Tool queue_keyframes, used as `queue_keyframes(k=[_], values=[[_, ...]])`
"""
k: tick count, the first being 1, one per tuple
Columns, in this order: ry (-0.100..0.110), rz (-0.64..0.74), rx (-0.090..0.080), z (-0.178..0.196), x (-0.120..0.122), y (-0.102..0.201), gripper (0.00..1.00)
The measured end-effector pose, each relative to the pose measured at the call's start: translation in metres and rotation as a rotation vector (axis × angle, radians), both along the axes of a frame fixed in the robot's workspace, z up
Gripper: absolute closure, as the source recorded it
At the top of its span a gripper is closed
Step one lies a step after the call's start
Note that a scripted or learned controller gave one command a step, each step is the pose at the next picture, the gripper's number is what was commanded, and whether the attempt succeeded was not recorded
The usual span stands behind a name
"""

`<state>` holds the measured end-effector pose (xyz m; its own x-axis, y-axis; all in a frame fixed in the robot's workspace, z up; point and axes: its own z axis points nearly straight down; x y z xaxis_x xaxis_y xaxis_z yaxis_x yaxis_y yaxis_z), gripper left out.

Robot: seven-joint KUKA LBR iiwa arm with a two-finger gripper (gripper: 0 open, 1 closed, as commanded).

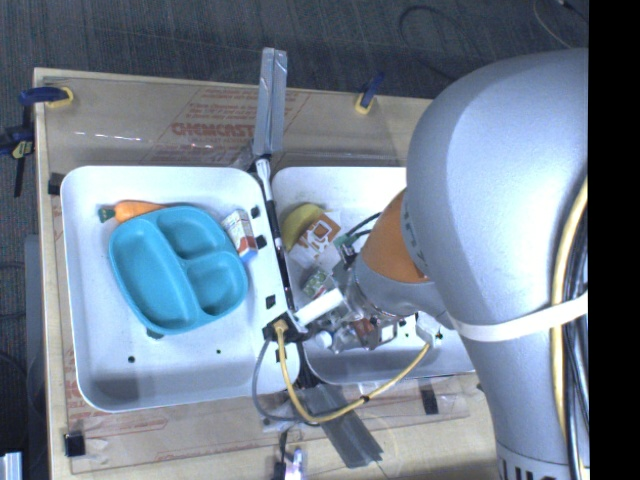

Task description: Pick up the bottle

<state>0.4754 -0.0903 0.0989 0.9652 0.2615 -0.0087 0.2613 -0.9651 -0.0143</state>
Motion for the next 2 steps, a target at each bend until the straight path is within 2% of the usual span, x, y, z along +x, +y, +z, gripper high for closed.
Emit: queue_keyframes(k=[1,2], values=[[-0.011,0.36,-0.006,0.092,0.001,0.055,1.0],[-0.009,0.759,-0.002,0.091,0.0,0.112,1.0]])
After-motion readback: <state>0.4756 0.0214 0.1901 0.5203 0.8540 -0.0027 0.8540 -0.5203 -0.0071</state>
